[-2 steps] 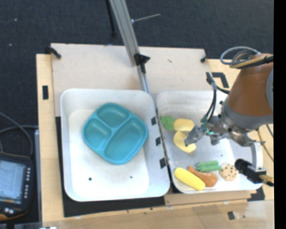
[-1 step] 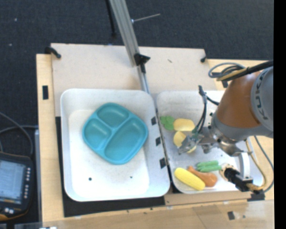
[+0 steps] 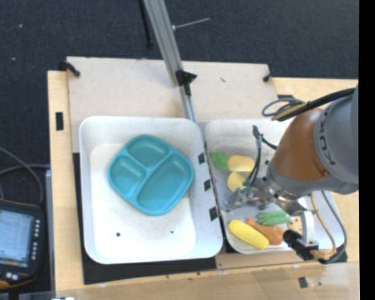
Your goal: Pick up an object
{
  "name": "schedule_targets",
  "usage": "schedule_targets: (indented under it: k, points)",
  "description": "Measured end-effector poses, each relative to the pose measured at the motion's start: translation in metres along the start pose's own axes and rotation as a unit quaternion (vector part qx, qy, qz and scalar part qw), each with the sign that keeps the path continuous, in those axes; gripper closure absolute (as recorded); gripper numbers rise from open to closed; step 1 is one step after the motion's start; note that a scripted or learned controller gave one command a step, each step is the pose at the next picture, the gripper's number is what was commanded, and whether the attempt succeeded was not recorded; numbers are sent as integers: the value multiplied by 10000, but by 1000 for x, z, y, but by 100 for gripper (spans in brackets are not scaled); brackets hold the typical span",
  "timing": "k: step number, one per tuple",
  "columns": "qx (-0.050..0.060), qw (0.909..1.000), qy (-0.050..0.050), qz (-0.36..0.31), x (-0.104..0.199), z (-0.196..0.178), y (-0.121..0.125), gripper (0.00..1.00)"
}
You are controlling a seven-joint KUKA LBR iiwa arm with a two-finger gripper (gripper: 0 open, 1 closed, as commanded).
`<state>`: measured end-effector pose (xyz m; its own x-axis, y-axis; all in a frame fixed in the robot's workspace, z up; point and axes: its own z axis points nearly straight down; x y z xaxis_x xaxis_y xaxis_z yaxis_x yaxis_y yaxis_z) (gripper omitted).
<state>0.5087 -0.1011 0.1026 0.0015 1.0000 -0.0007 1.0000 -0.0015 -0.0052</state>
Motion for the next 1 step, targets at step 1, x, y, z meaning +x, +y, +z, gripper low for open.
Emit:
schedule_targets:
  k: [1]
  points:
    - [-49,10000,10,19,0,-14,3,100]
